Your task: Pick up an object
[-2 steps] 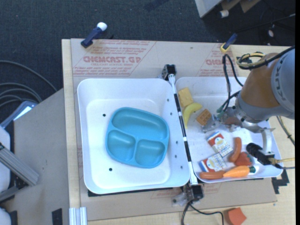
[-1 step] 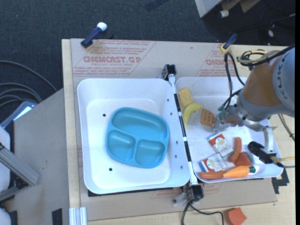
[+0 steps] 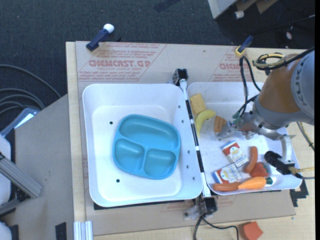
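The right bin (image 3: 227, 95) holds several toy foods. A yellow block (image 3: 198, 103) and a banana (image 3: 204, 119) lie by its left wall. A small brown piece (image 3: 220, 124) sits just right of the banana. Nearer the front lie a red-and-white carton (image 3: 235, 153), a sausage (image 3: 252, 159), a second packet (image 3: 227, 174) and a carrot (image 3: 252, 183). My gripper (image 3: 234, 127) is low in this bin, beside the brown piece, with the arm's grey and orange body (image 3: 285, 91) over it; whether it touches the piece I cannot tell.
The left bin (image 3: 100, 149) holds a blue divided plate (image 3: 146, 146). A black clip (image 3: 180, 75) joins the bins at the back. Cables (image 3: 245, 79) hang along the arm. An orange block (image 3: 251, 229) lies on the bench front.
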Tool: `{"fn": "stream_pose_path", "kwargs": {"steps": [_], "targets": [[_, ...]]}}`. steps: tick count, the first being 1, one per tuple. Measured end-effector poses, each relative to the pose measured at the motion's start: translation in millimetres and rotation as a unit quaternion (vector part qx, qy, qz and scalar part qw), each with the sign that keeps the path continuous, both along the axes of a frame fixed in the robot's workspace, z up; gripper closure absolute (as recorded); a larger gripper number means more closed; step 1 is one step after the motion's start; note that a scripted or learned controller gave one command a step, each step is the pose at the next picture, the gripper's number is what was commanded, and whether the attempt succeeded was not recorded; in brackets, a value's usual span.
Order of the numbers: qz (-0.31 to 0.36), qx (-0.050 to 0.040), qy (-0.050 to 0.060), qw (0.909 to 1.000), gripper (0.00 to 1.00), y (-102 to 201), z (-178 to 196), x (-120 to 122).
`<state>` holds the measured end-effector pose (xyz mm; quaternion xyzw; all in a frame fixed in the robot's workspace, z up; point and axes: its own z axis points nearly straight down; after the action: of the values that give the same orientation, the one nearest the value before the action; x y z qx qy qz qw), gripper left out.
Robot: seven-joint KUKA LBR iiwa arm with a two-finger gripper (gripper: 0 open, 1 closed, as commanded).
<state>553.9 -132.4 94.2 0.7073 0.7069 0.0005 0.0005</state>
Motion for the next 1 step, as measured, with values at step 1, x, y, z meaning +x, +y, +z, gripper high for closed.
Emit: {"fn": "stream_pose_path", "kwargs": {"steps": [1], "targets": [[0.001, -0.0001, 0.001, 1.0, 0.0, -0.3, -9.5, 67.9]]}}
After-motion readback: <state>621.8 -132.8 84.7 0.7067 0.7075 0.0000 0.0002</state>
